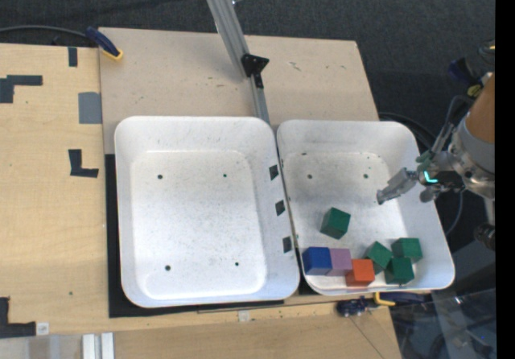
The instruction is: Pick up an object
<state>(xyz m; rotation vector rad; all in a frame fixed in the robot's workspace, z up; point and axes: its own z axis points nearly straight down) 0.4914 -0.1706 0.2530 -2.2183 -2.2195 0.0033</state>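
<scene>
A robotics lab (plywood bench (201,84), two white bins (129,188), cabling).

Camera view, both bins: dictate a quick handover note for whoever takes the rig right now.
End effector: over the right bin's right side, with nothing seen between its fingers.
Objects: all in the right bin; lone green cube mid-bin; blue cube, purple cube, orange cube and three more green cubes along the near edge.
Done: nothing picked up yet.
Left: descend, grasp one, lift.

Jaws (400,186) over right bin (346,136), blocks (366,259) at its front.
</scene>
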